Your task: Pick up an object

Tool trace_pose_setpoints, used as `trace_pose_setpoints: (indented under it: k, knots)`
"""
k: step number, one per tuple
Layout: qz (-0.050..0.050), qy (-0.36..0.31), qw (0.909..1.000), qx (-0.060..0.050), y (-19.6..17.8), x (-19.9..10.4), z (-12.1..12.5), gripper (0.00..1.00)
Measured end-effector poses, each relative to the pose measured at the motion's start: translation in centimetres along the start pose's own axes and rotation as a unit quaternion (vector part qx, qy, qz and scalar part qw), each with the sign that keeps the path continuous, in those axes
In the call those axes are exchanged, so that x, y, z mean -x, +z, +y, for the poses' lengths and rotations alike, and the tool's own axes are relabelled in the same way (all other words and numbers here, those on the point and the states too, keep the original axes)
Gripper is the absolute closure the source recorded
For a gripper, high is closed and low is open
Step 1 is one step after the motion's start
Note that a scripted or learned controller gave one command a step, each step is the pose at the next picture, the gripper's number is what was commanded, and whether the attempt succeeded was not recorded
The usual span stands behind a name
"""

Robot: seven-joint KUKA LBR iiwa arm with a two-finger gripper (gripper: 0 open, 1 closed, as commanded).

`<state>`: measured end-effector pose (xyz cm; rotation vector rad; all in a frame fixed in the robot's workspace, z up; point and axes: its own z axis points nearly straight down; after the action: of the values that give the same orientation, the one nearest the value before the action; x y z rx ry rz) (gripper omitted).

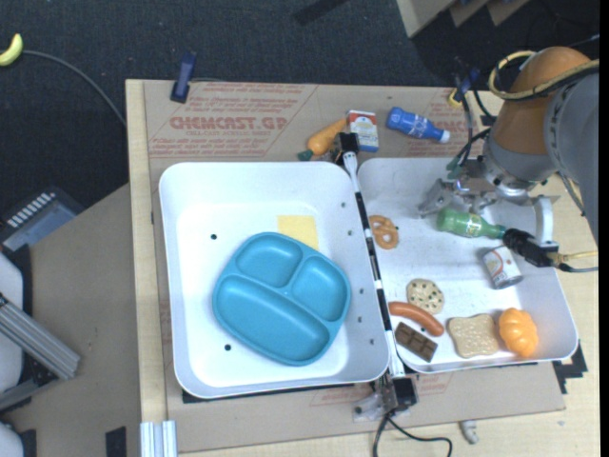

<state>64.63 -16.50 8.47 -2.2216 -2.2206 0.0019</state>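
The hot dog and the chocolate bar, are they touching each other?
Touching. In the camera view, the hot dog lies right against the top edge of the chocolate bar in the right bin, with no white showing between them.

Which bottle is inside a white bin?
The green bottle, lying on its side in the right bin by the gripper. The blue bottle lies outside, on the board behind the bins.

Dark carpet [143, 27] surrounds the pale wooden bench [238, 112]; a thin cable [81, 74] snakes across the floor.
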Motion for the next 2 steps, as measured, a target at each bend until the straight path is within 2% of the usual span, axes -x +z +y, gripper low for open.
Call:
trace_pose_setpoints:
  k: [1, 2]
  knots:
    - [0.000, 0.000, 1.0000, 0.001, -1.07, -0.02, 0.09, 1.00]
    - [0.000, 0.000, 1.0000, 0.001, -1.05, -0.02, 0.07, 0.00]
